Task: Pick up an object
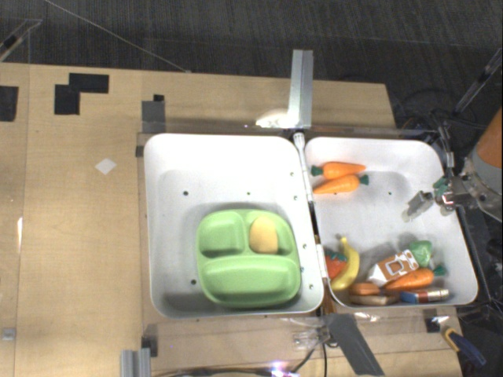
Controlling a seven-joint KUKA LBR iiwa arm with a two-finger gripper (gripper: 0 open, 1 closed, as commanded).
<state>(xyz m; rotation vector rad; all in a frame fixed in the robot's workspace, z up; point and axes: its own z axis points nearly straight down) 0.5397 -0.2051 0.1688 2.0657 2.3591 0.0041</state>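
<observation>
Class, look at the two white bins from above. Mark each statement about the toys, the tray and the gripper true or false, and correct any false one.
1. The green divided plastic tray lies in the left white bin. True.
2. The yellow rounded toy sits in the tray's upper right compartment. True.
3. The two orange toy carrots lie in the left bin. False: they lie in the right white bin.
4. The gripper is over the tray. False: it is over the right bin's right side.

I see a wooden bench [78, 234] bearing two white bins side by side, the left bin [169, 171] touching the right bin [393, 151]. A metal post [302, 85] stands at their far junction. Black patches [81, 90] mark the bench's far left. Dark carpet [196, 14] lies beyond.
</observation>
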